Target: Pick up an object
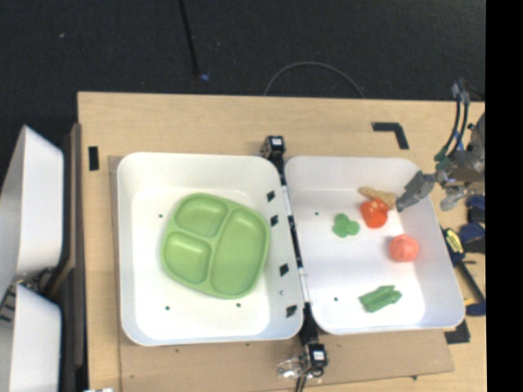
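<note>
You see two white bins (282, 330) on a pale tan bench (204, 109). The divided plate (216, 244) is light green (plain, no pattern). Beside it: a red tomato (375, 213), a pinkish-red ball (403, 248), a green lump (346, 226), a green pod (380, 298).

Two shallow white bins are counted: the left bin (131, 219) and the right bin (327, 178). One green divided plate (216, 244) is counted. Five small items are counted: two red (375, 212) (403, 248), two green (346, 226) (380, 298), one tan (377, 193).
</note>
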Available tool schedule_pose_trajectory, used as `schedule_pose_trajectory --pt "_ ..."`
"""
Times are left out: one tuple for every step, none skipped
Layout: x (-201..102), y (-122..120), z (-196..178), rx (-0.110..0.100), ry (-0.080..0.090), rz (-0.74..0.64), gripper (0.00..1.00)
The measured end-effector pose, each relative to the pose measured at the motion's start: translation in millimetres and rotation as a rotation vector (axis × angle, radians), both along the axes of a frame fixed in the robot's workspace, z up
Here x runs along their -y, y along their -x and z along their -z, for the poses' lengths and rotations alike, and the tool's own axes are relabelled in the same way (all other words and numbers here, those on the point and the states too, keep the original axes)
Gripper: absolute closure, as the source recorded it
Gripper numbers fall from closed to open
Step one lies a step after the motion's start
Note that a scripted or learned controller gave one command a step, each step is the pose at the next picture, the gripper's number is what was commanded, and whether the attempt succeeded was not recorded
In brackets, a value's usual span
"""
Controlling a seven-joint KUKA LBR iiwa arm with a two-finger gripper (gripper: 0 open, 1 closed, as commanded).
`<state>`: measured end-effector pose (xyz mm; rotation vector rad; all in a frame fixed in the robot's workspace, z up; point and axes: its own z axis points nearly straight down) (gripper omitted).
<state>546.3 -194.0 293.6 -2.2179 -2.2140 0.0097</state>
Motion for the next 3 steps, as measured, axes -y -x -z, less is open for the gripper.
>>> schedule_pose_trajectory --pt "-1 -2 -6 0.011 0.003 -0.003 0.00" --pt "2 -5 56 0.007 0.002 -0.002 0.00" --pt "-7 0 111 0.006 0.001 0.000 0.00"
